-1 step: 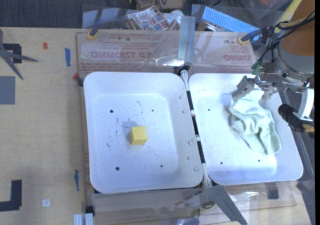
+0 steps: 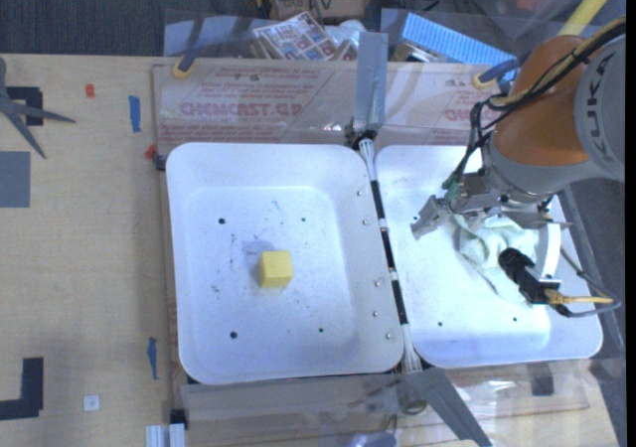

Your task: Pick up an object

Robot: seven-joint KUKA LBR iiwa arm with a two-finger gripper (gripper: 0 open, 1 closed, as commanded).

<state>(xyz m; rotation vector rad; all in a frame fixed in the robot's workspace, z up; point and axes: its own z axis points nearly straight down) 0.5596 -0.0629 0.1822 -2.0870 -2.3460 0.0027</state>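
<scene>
Tan wooden bench (image 2: 79,266) with two white bins side by side. Low in the right bin (image 2: 467,326), toward its far half: grey gripper (image 2: 462,217) on a grey arm (image 2: 586,152) with an orange band (image 2: 542,107). Cannot tell whether spread apart or pressed together. Cannot tell whether holding anything either.

Right under and just beside the gripper, a pale thing (image 2: 482,244): white with a bit of green, soft-looking and crumpled, lying on the bin floor. Partly hidden by the gripper, so hard to name.

Over in the left bin (image 2: 189,177), well apart from the gripper, a small yellow block (image 2: 276,268). Square sides, plain, bright like butter. Flat on one face, a bit below the middle of the bin floor, touching no wall. A few dark dots and grey smudges on the floor around it.

Behind both bins, a clear plastic sheet (image 2: 258,107) with red letters: "CHEMCAST", then something like "GP". More red writing on its right half, too faint to read. On the grey arm, dark letters starting "KU", cut off at the edge.

Farther back, a blue ridged board (image 2: 447,38). On the bench at the left, a bit of blue tape (image 2: 134,114) and a tiny red mark (image 2: 89,90).
</scene>
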